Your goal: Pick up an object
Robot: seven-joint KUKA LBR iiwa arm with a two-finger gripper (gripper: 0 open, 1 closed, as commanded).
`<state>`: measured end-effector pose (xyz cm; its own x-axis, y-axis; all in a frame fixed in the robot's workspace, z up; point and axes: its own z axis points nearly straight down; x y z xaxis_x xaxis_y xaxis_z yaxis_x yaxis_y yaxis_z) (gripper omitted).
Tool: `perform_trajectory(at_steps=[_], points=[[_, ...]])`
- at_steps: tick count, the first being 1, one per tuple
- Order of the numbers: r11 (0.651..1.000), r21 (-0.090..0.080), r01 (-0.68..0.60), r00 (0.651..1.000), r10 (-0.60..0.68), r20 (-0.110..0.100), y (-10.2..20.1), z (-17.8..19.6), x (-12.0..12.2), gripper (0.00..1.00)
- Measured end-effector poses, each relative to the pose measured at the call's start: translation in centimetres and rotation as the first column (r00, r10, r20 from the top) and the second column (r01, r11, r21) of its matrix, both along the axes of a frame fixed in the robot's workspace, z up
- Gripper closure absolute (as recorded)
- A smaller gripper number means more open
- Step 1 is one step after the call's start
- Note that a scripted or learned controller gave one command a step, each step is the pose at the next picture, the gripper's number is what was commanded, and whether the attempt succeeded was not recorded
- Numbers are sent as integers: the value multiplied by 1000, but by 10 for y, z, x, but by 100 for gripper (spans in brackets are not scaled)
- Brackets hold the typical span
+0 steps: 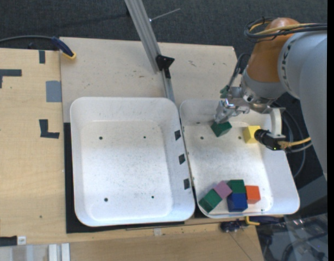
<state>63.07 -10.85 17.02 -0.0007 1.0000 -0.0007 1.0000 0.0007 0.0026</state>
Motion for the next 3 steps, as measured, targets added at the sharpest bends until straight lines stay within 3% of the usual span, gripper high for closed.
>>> perform_trajectory(at_steps=[1,3], points=[[1000,0,-1,1000,1,1,0,53,1,100],[1000,2,-6,1000,6,-6,104,39,-21,100]])
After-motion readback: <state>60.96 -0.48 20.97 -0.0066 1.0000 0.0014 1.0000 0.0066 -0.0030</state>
